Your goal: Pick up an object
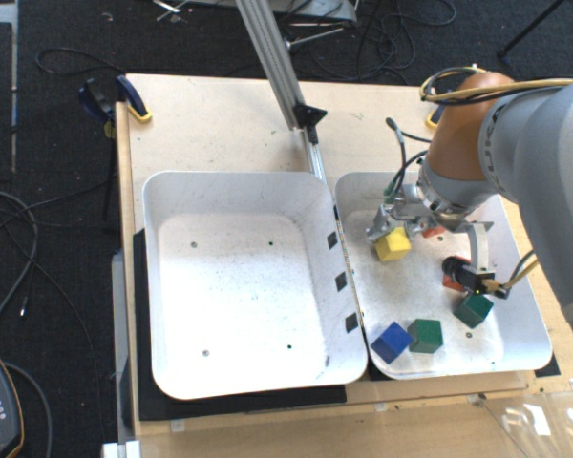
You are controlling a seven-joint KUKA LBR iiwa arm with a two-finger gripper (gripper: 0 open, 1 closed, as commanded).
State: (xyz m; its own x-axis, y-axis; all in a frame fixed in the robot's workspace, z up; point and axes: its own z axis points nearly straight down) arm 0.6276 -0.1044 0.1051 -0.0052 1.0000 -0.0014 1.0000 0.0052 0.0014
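Note:
My gripper (393, 225) hangs over the upper left part of the right bin (516, 351), under the orange wrist band. A yellow block (393, 247) sits directly below it and touches its lower edge in this view; whether it is held I cannot tell. In the same bin lie a blue cube (392, 342) and a green cube (426, 335) side by side near the front wall. A second green cube (474, 310) rests further right. A small red object (452, 268) is partly hidden behind a black cable fitting.
The left bin (172, 370) stands beside the right one, their walls meeting at the middle. A slanted aluminium rail (272, 55) comes down to the bench behind the bins. The arm's body and cables cover the right bin's upper right corner.

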